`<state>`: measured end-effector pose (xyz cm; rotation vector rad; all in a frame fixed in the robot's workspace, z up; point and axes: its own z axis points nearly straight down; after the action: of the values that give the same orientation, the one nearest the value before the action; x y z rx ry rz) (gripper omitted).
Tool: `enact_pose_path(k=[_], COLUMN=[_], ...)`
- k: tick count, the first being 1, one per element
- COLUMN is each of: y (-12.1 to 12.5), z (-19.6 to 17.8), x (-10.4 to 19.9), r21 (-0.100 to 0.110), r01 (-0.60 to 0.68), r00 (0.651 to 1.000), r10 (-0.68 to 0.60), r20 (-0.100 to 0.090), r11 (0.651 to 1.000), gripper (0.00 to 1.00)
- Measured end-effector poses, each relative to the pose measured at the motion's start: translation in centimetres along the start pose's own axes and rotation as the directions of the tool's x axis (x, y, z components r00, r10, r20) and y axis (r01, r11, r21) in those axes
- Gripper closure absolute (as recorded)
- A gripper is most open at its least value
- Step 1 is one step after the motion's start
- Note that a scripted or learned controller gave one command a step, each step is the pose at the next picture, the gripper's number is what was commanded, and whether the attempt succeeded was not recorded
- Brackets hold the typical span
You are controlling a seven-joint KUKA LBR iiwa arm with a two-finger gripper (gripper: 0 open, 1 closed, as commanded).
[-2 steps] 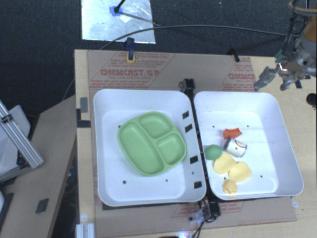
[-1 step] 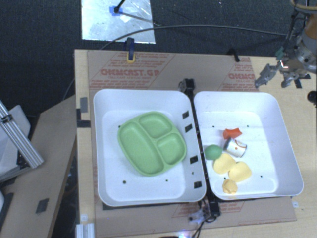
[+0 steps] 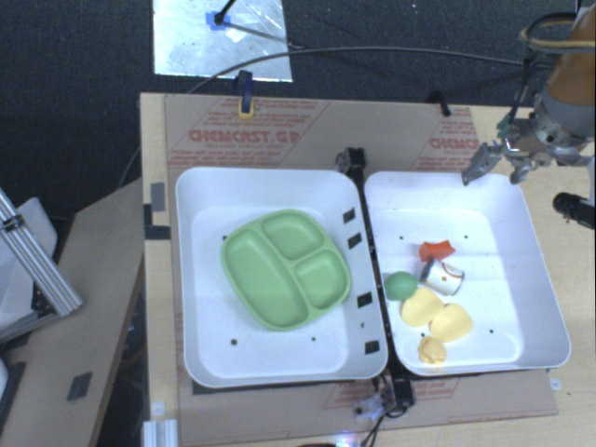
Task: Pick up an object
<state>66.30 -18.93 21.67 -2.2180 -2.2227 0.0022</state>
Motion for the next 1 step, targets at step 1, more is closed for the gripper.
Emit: enact_pose_path(k=[1], y=[-0.09], z=[4.1], x=[0.22], r21=[-0.002], r01=[0.0], r00=[1.0], r10=[0.0], r20=[0.001], r11=[1.0], gripper=[0.0])
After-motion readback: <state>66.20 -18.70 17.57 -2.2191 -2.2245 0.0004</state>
